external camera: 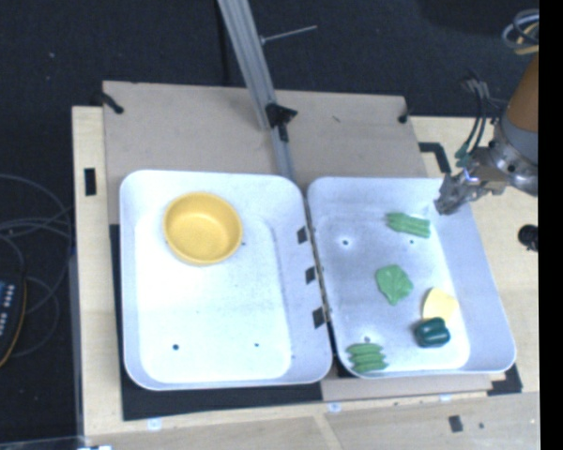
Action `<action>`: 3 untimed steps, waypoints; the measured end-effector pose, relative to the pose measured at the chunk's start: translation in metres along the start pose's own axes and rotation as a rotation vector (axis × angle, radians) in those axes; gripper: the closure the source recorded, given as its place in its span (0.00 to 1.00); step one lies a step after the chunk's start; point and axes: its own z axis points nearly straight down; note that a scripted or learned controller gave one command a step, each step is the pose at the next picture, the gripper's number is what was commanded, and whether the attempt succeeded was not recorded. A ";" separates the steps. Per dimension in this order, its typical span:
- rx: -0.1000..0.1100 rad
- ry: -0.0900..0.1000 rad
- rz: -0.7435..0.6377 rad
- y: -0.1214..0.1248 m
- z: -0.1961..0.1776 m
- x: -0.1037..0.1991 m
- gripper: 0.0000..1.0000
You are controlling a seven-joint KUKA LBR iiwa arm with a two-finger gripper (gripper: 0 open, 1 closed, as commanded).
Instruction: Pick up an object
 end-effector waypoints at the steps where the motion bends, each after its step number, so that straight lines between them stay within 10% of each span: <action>1: 0.000 0.000 -0.002 -0.012 0.000 0.049 1.00; 3: 0.001 0.001 -0.004 -0.015 -0.003 0.164 1.00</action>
